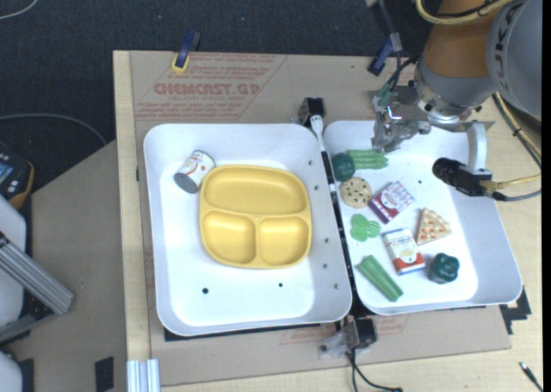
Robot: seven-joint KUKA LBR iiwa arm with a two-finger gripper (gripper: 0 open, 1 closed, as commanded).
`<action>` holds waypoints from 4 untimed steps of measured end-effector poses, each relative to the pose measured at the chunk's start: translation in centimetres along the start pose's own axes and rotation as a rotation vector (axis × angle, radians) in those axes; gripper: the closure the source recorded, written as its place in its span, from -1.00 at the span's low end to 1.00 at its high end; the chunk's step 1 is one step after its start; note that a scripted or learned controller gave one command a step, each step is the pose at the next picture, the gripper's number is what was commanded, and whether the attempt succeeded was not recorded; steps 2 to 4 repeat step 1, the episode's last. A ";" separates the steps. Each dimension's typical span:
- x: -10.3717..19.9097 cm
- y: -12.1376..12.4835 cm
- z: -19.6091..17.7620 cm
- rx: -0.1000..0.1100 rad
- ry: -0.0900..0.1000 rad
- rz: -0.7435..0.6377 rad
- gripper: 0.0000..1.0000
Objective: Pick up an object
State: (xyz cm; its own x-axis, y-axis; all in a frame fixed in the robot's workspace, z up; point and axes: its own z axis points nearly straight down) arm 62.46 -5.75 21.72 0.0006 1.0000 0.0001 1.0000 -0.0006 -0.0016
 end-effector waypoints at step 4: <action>0.1 -1.0 0.2 0.002 0.000 0.001 1.00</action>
